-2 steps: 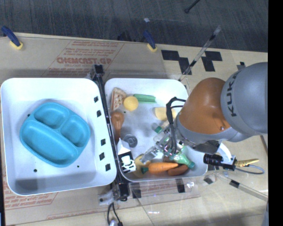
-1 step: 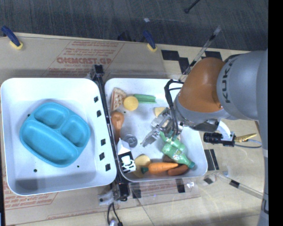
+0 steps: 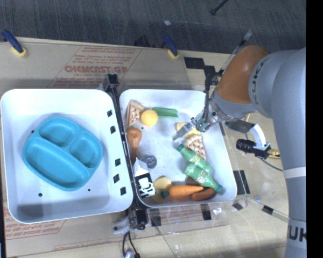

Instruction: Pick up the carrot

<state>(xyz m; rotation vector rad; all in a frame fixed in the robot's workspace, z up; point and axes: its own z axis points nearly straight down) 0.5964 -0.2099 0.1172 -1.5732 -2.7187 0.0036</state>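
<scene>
The carrot (image 3: 184, 191) lies flat along the near wall of the right bin (image 3: 167, 97), wedged between a pale round piece (image 3: 162, 184) on its left, a brown sausage-like piece (image 3: 203, 194) at its tip and a green bottle (image 3: 202, 173) just behind. A descent here risks nudging those neighbours or closing on the wrong one. Farther back, the gripper (image 3: 189, 129) hovers above a waffle wedge (image 3: 195, 143), well apart from the carrot; whether its fingers are wide or narrow, I cannot tell.

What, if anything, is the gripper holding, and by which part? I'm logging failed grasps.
Nothing visibly: the gripper hovers by the waffle slice, and the carrot lies apart, near the bin's front.
</scene>
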